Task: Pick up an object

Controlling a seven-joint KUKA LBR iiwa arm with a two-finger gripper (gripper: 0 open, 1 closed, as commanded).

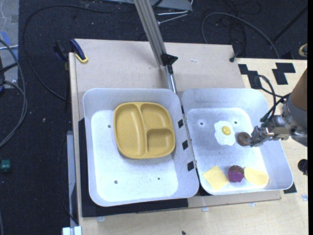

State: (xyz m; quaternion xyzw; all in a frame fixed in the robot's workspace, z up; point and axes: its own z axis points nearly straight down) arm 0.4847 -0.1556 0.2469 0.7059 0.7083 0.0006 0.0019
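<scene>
One fixed camera looks down at a slant from above the pale wooden desk (pixel 122 62). It stands far enough back to take in both shallow white bins (pixel 98 180) and the dark floor around.

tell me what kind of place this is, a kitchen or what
Most likely a robotics lab, not a kitchen. A wooden bench bears two white bins, loose cables trail over the dark floor, and the food, such as the fried egg, looks like toy props near the gripper.
</scene>
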